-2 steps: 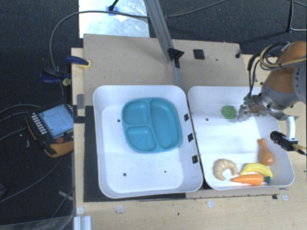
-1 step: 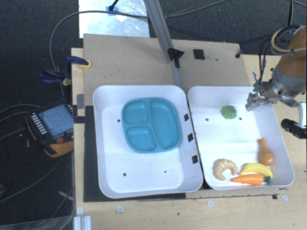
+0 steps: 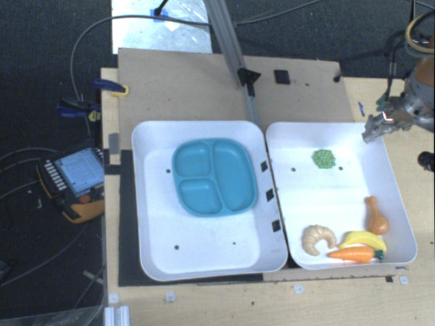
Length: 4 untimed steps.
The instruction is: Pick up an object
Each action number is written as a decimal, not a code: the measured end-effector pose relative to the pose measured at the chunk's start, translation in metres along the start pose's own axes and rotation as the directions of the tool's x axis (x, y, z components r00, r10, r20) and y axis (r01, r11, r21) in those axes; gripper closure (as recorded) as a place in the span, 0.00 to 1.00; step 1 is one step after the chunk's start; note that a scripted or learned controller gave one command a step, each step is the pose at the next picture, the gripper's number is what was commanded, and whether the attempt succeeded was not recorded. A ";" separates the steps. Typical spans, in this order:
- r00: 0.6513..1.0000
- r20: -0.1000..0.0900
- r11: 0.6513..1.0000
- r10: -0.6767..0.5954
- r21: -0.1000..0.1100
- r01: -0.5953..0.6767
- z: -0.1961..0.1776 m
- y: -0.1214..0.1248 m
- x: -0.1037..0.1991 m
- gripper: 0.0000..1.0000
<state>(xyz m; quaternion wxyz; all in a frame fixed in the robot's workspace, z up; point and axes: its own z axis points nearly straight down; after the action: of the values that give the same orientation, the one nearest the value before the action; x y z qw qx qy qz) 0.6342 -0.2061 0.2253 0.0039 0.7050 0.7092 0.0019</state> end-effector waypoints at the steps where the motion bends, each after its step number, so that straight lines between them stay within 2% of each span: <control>1: 1.000 0.000 1.000 -0.002 0.000 0.002 -0.055 0.002 0.000 1.00; 2: 1.000 -0.003 1.000 -0.003 0.008 0.003 -0.044 -0.019 0.045 1.00; 4: 1.000 -0.004 1.000 -0.004 0.006 0.004 -0.050 -0.038 0.152 1.00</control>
<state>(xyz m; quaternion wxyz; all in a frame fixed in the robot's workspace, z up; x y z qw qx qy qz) 0.5952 -0.0544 0.2743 0.0001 0.7035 0.7107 0.0013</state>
